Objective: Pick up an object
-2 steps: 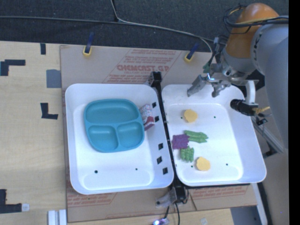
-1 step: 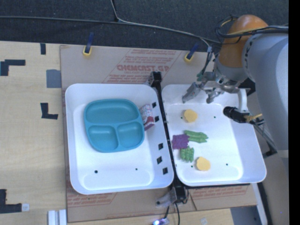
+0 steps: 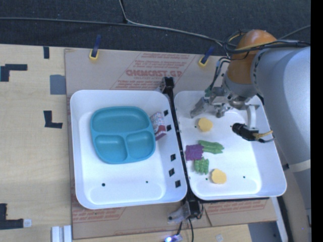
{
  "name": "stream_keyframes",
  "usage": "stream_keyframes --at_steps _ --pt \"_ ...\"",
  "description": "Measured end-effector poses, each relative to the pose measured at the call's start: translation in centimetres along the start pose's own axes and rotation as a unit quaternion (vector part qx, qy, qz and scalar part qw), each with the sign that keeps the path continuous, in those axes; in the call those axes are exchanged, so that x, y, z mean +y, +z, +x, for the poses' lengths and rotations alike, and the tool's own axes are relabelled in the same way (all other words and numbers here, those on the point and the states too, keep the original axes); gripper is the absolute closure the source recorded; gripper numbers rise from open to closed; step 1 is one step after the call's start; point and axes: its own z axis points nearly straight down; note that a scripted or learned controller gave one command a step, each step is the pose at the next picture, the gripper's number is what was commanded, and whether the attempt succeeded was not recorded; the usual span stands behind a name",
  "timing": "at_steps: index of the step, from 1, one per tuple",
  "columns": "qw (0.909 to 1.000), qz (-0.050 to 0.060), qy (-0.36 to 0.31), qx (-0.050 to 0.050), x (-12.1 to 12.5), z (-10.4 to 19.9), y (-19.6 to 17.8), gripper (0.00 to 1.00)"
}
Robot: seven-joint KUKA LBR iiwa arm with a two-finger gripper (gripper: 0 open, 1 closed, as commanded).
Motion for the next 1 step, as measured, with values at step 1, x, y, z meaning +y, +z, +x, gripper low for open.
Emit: stream_keyframes --at_steps 1 --pt "1.0 -0.001 -0.001 0.0 0.11 0.03 -1.29 1.0"
